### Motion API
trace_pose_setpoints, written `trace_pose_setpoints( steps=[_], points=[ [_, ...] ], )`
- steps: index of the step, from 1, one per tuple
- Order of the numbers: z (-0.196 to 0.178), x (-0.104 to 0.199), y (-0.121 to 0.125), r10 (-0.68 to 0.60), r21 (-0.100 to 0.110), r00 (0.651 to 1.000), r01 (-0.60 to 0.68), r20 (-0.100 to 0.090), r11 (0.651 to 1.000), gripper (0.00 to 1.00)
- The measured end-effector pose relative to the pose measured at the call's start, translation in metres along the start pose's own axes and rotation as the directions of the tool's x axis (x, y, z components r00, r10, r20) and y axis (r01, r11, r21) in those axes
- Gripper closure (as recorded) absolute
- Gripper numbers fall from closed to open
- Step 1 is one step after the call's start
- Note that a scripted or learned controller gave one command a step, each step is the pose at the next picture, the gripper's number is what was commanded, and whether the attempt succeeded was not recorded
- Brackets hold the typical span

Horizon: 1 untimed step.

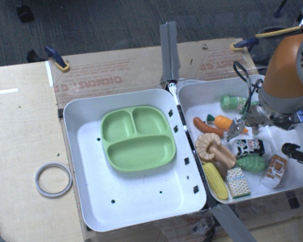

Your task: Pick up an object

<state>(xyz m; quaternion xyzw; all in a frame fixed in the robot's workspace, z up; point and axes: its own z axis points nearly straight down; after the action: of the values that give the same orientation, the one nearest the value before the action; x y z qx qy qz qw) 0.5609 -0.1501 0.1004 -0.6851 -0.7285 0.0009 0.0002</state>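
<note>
Two shallow white bins sit side by side at the frame's centre. One green three-compartment plastic plate (138, 137) lies alone in the left bin (86, 172), with bare floor around it, widest toward the bottom. About nine toys crowd the right bin (301, 177): one yellow corn cob (215, 181), one tan wooden mushroom (214, 151), one red sausage (205, 126), one orange carrot (222, 121), one black-and-white carton (249, 146), two green pieces, two small boxes. One gripper (236, 129) hangs low over the carrot and carton; whether its claw is spread or pinching anything cannot be told. Little free room remains between toys.
</note>
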Motion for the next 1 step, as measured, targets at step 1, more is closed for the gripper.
trace_pose_setpoints(
  steps=[1],
  points=[
    [0.0091,0.0214,0.0190,0.162,0.000,0.987,-0.162,0.000,0.987,0.00]
  ],
)
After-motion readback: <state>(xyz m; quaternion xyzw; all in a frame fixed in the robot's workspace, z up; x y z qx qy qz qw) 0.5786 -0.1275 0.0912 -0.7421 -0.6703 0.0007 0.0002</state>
